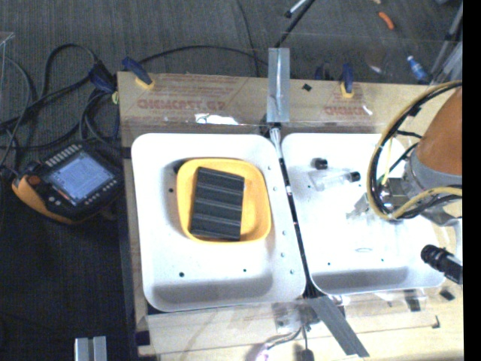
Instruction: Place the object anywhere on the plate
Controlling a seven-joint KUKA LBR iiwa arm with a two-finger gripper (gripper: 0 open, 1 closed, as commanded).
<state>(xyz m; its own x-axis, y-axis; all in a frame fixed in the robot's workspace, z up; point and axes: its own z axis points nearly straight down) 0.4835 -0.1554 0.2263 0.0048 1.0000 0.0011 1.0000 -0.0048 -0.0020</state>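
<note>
A yellow plate sits in the left white bin. On the plate lies a dark grey ridged rectangular block, flat and roughly centred, its long side running front to back. The arm, with its orange band and looped cables, hangs over the right side of the right bin. My gripper is low over that bin's middle, well away from the plate and the block, and mostly hidden by wrist and cables.
Small clear pieces with black tips lie at the back of the right bin. A metal divider post stands behind the seam between the bins. A handheld pendant with cables lies on the floor at the left.
</note>
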